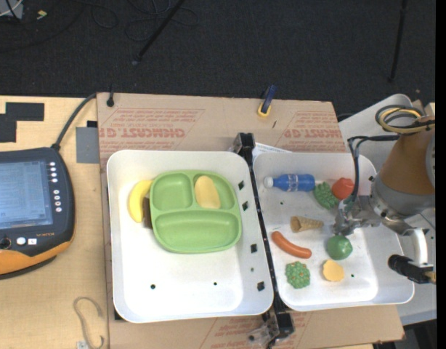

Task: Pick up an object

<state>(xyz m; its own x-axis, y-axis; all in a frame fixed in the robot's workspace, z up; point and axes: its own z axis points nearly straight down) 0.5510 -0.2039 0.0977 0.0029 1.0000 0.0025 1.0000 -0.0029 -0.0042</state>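
Now | pincer (pixel 344 226) just above green ball (pixel 339 248) | right bin (pixel 386 286)

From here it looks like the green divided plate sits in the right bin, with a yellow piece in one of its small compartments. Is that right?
Not quite. The green divided plate sits in the left bin, not the right one. The camera view shows it there, and the yellow piece does lie in one of its small compartments, as you said.

Grey arm (pixel 408 177) reaching leftward, pincer (pixel 344 222) pointed down
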